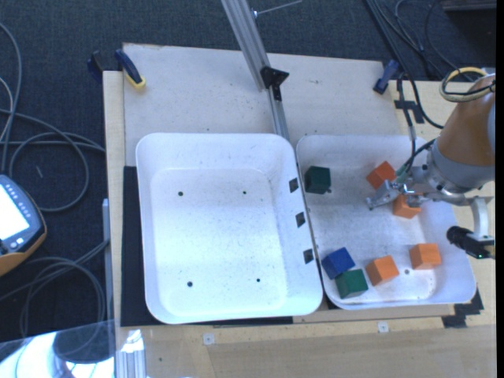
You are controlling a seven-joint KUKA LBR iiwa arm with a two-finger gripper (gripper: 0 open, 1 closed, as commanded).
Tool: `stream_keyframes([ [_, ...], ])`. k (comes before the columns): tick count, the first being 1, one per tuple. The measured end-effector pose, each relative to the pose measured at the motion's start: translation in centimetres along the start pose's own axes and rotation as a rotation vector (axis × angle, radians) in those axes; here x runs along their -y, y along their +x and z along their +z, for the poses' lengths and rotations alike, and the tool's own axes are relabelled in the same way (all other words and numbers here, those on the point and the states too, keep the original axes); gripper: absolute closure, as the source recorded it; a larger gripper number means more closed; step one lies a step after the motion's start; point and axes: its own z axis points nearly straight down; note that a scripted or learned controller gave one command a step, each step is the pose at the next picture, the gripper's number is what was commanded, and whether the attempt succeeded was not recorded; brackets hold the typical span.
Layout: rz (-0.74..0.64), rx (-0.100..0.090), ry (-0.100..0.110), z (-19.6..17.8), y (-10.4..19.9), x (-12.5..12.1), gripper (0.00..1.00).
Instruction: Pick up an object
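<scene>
Here, the gripper (396,195) is seen low inside the right bin (465,290), reached in from the right by the grey arm (466,144) with its orange band. Whether anything is held, or how the gripper is set, cannot be told from this slanted view, since the tip is small and partly hidden by the wrist. Two orange blocks are found right at the tip: one (382,173) just above and to the left of it, another (406,207) just below it, apparently touching or nearly touching the metal parts. A dark green cube (317,179) is placed near the bin's left wall, well apart from the gripper. Along the near side of the same bin a blue cube (338,261) and a green cube (351,281) are set just beside each other, with an orange cube (383,269) next to them and a further orange cube (425,255) a little to the right. The left bin (157,156) is bordered by the right bin along a shared edge.
</scene>
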Motion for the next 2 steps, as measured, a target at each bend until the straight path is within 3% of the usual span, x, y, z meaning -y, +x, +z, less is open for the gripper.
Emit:
stream_keyframes([
  [1,-0.006,-0.006,0.010,0.52,4.96,-4.57,0.00],
  [2,-0.001,-0.007,0.024,-0.07,4.67,-4.05,1.00],
])
